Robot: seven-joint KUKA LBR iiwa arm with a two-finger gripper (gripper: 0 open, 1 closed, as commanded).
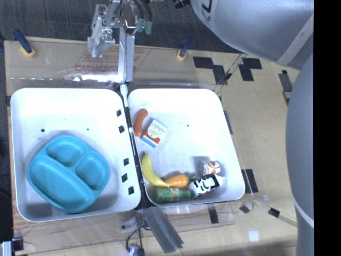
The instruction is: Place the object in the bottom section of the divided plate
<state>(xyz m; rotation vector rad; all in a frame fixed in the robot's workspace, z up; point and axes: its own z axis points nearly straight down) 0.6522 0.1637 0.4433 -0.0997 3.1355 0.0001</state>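
Observation:
A light blue divided plate [68, 172] with three sections lies in the left bin [32, 105], towards its front. The right bin [208, 116] holds several toy foods: an orange sausage [139, 121], a small white carton [154, 132], a yellow banana [149, 170], a carrot [178, 181], a green item [171, 194], a red and white can [209, 168] and a black and white packet [206, 184]. My gripper [104, 36] hangs high over the bench behind the bins' far edge, near the line between them. I see nothing in it.
The thick grey arm [256, 20] crosses the top right and runs down the right side. A row of black marks follows the divider [126, 143] between the bins. Blue clamps [24, 42] sit on the bench's far edge.

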